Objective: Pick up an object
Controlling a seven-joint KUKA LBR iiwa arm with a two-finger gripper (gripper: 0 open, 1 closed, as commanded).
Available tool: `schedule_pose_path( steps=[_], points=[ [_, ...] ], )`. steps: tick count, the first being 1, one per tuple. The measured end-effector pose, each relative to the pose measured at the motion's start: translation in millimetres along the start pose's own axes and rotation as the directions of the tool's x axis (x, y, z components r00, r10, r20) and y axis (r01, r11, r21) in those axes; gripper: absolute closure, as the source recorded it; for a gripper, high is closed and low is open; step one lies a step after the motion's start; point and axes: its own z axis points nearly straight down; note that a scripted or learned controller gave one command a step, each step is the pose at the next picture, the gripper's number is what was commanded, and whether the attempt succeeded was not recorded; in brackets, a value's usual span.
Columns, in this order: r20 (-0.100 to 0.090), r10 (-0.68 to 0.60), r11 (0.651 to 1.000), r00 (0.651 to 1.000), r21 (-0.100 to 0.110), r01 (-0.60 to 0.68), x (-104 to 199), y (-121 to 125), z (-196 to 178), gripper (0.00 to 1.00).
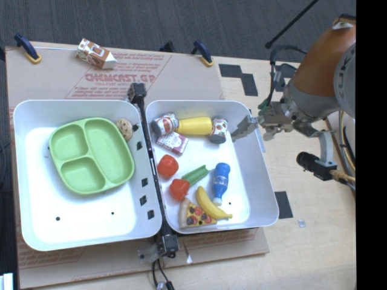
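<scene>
My gripper [242, 128] hangs over the right rim of the right bin [261, 180], fingers slightly parted and pinching nothing. Just beyond my fingertips, nearly touching, sits a small red-and-white block [219, 130] with a dark base. Next past it lies the yellow bottle [195, 125], smooth plastic, rounded, its long axis running straight away from me across the bin, with a red-and-white can [164, 125] at its far end. Beside that lies a crinkly red-and-white packet [172, 142].

Below my hand and a little off, the blue bottle [220, 180] lies glossy, white cap toward me, its axis nearly upright in the view. Near it lie a green pepper [195, 174], two red tomatoes [168, 166], a curved banana [211, 205] and a pizza slice [195, 214].

Farther, across the divider, the left bin [36, 222] holds a light green three-compartment plate [91, 156] and a cookie [124, 127] at its near edge. Farthest, a small carton [95, 53] lies on the cardboard [181, 77].
</scene>
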Motion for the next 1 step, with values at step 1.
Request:
schedule_pose_path(
  steps=[1],
  points=[
    [0.000,-0.001,1.000,1.000,0.002,0.001,3.4,-85.8,31.3,0.00]
  ],
)
